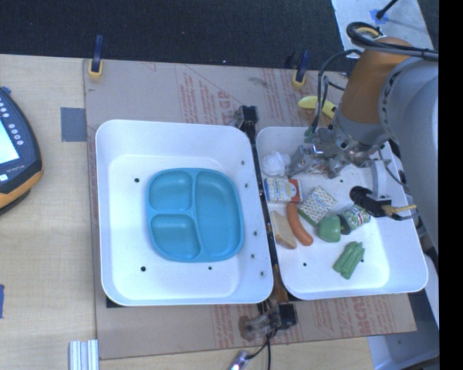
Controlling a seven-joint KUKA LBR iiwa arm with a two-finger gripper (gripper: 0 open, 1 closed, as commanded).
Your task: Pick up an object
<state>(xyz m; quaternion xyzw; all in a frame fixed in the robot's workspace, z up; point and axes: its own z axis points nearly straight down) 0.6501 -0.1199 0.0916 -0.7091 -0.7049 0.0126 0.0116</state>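
Clutter crowds the right bin (401, 280): hot dog (299, 223), green pepper (349, 258), checkered packet (317, 204). My claw (312, 159) hangs upper centre-right; finger state I cannot tell. Blue tray (194, 213) sits left.

Blue divided plate (194, 213) in white left bin (116, 206). White right bin (386, 272): orange hot dog (299, 223), green pickle (348, 259), dark green pepper (329, 228), checkered packet (317, 203). Tan wooden surface (38, 268). Grey arm (413, 106), orange band (364, 83).

I see the arm (386, 91) reaching in from the right, wrist bent downward; gripper (312, 160) low, pointing left; orange band above wrist; finger detail probably too blurred
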